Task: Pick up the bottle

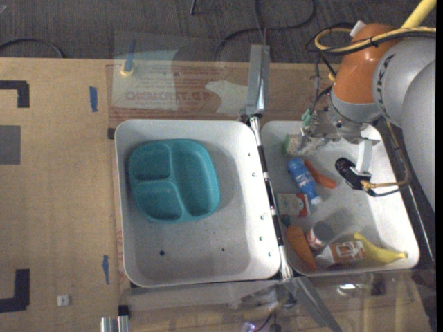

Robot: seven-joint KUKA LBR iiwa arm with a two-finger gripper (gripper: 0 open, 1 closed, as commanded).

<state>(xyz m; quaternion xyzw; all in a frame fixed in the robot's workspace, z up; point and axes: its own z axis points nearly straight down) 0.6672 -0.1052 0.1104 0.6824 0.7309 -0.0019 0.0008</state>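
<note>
Camera view
Arm: the grey arm with its orange band [363, 54] reaches in from the right and bends down over the far end of the right white bin [387, 216], wrist pointing at the bin floor.
Pincer: the pincer [317, 135] hangs at the far left part of that bin; whether it is wide or narrow cannot be told, and nothing is seen between its tips.
Bottle: the small blue plastic bottle with a white label [303, 178] lies on its side on the bin floor, just nearer the camera than the pincer and apart from it.
Beside the bottle: a slim orange carrot-shaped piece [320, 175] lies to its right, close alongside.
Further from the pincer: a yellow banana [379, 250] and a larger orange piece [299, 246] lie at the bin's near end.
Left bin: well to the pincer's left, the other white bin [197, 254] holds a teal divided plastic plate [173, 178].
Worktop: brown cardboard-coloured worktop [55, 185] lies under both bins.
</note>
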